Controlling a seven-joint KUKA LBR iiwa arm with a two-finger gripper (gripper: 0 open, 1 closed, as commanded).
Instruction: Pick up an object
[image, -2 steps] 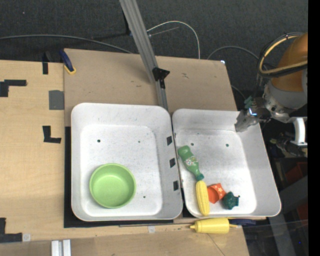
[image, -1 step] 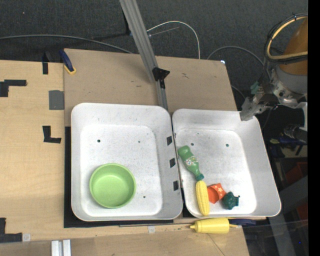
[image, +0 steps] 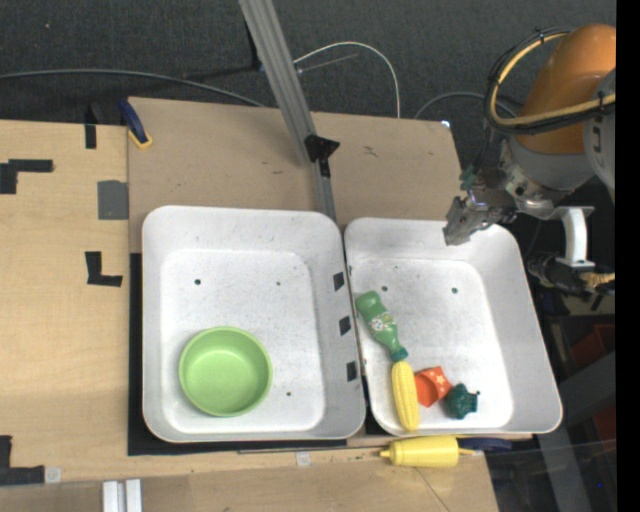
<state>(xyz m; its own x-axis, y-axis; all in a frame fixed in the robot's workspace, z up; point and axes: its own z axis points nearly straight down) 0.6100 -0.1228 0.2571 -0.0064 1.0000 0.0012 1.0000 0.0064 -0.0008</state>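
Observation:
The right bin (image: 500, 300) holds a green bottle (image: 379, 322), a yellow corn cob (image: 404, 394), a small orange piece (image: 431, 385) and a dark green toy (image: 461, 401), all in its front part. A green bowl (image: 225, 371) sits in the front left of the left bin (image: 240, 250). My gripper (image: 462, 226) hangs over the back rim of the right bin, far from the objects, with nothing seen between its fingers.
A yellow bottle (image: 424, 452) lies on the bench just in front of the right bin. A grey metal pole (image: 288, 85) slants down to the gap between the bins. Cables lie on the dark floor behind the bench.

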